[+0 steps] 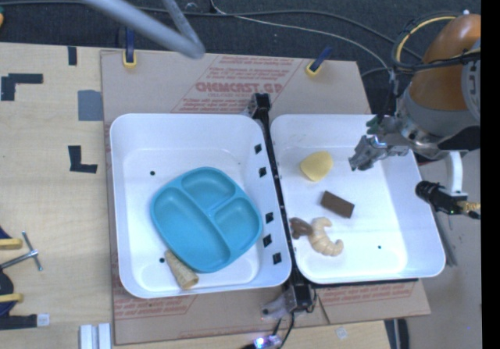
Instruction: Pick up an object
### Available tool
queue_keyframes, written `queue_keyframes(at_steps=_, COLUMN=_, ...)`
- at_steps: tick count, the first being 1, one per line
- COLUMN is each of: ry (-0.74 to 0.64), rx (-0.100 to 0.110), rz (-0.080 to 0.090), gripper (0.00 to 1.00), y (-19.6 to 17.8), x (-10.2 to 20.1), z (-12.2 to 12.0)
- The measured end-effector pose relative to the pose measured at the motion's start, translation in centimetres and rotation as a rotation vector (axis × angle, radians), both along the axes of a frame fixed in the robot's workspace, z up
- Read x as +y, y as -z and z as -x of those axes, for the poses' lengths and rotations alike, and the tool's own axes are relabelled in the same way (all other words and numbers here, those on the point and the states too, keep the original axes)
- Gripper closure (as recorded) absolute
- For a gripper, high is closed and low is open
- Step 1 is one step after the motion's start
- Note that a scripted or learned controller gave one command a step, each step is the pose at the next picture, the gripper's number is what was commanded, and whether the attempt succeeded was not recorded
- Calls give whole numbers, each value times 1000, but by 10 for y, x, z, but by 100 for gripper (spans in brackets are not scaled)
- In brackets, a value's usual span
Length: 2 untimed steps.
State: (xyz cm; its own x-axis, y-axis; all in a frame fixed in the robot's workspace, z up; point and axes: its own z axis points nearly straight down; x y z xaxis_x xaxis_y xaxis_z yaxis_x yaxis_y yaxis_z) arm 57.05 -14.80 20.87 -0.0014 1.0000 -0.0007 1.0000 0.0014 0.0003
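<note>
In the right bin lie a pale yellow rounded lump, a small brown block and a tan curled shrimp-like piece. My gripper hangs over the right bin's upper right part, a short way to the right of the yellow lump and apart from it. No object shows between the fingers. The left bin holds a blue divided plate and a beige cone-shaped piece at the plate's lower left edge.
A black divider runs between the two bins. The arm's grey body with its orange band stands at the right above the bin. Both bins rest on a cardboard sheet held by yellow clamps.
</note>
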Motion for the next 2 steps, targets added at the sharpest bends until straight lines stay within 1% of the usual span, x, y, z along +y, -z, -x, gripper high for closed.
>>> queue_keyframes(at_steps=1, ry=0, rx=-3, rz=1, gripper=100, y=-53, x=-7, z=-8)
queue_keyframes(at_steps=2, ry=-1, rx=1, rz=0, gripper=100, y=-53, x=41, z=6)
